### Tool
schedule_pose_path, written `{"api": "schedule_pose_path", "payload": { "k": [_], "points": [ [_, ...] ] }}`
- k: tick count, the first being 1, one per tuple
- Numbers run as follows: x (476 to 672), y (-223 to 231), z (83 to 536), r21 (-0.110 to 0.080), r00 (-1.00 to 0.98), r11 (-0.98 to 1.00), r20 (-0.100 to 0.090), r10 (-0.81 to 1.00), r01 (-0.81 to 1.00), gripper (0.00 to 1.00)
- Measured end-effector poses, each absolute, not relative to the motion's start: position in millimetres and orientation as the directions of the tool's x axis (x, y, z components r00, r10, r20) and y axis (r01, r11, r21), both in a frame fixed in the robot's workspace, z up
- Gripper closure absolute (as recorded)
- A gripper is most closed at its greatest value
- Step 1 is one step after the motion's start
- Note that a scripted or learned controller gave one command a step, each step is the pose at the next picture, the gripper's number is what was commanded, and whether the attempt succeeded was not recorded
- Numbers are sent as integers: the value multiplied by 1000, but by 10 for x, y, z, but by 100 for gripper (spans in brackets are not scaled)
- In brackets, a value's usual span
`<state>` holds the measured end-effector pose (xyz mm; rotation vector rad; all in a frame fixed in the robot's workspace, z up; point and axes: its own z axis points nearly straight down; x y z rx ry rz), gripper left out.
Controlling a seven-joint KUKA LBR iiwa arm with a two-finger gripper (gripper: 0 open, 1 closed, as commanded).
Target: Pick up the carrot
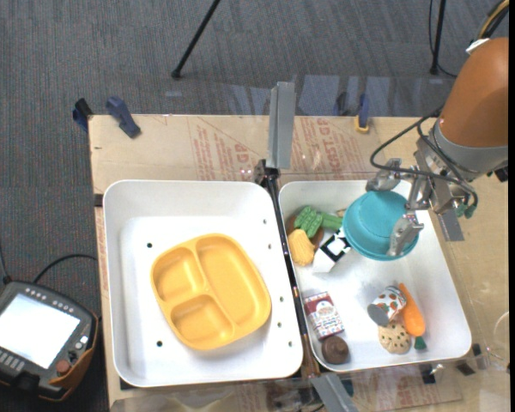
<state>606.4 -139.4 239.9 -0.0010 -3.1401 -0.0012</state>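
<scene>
Left bin [120, 230]: yellow divided plate [210, 292], alone. Right bin [442, 269]: corn [301, 247] and green toy at far left, red carton [324, 314], chocolate piece [335, 348], cookie [394, 339]. Carrot [411, 312] lies near the front right corner, just beside the cookie. Fingers [403, 234] closed on the rim of a teal bowl [371, 224], well apart from the carrot.

Arm [481, 101], upper right of frame: rounded orange band over grey wrist housing; black cable loops alongside; metallic end effector [416, 209] below.
</scene>
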Motion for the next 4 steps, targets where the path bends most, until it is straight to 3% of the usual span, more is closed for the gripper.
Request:
{"api": "schedule_pose_path", "payload": {
  "k": [1, 2, 3, 4],
  "points": [
    [5260, -1587, 1625, 4, -1000, 1000, 11, 13, 13, 0],
    [5058, -1803, 1043, 1, -999, 999, -4, 41, 41, 0],
    [5052, -1775, 1108, 4, -999, 999, 2, 36, 36, 100],
    [4758, -1388, 1220, 3, -993, 993, 2, -119, -119, 100]
  ]
}}
